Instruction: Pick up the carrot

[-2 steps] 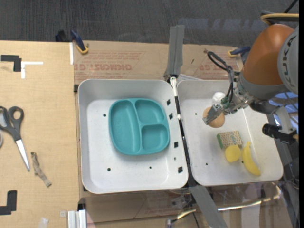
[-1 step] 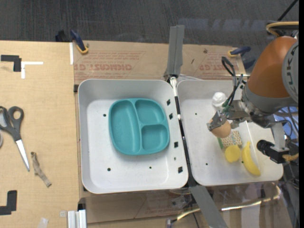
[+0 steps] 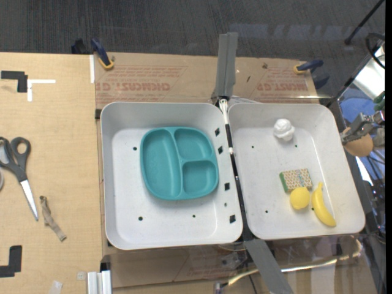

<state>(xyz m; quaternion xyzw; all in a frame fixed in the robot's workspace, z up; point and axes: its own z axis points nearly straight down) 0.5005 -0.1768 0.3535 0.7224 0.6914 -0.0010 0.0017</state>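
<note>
Bins: two white bins sit side by side on the counter [image 3: 49,121], the left bin [image 3: 116,182] and right bin [image 3: 257,164] meeting along the middle.
Carrot: a stubby tan-orange piece [image 3: 358,146] at the far right, over the right bin's outer rim and well apart from the other items.
Jaws: the gripper [image 3: 364,131] shows as dark metal parts right above the carrot and seems to meet its top. Too small and cluttered to tell whether the jaws are released, clenched or grasping it.
Left bin: a teal plate [image 3: 179,163] with three sections lies flat near the middle.
Right bin, back: a small white lump [image 3: 283,129] rests near the rear wall.
Right bin, front: a patterned sponge [image 3: 296,179], with a lemon [image 3: 299,198] just in front of it and a banana [image 3: 323,206] beside the lemon, near the right wall.
Counter, left: scissors [image 3: 18,171] lie with the handles toward the back, and a bent grey strip [image 3: 52,220] lies just in front of them.
Back edge: two blue clamps [image 3: 103,55] [image 3: 309,66] grip the cardboard behind the bins.
</note>
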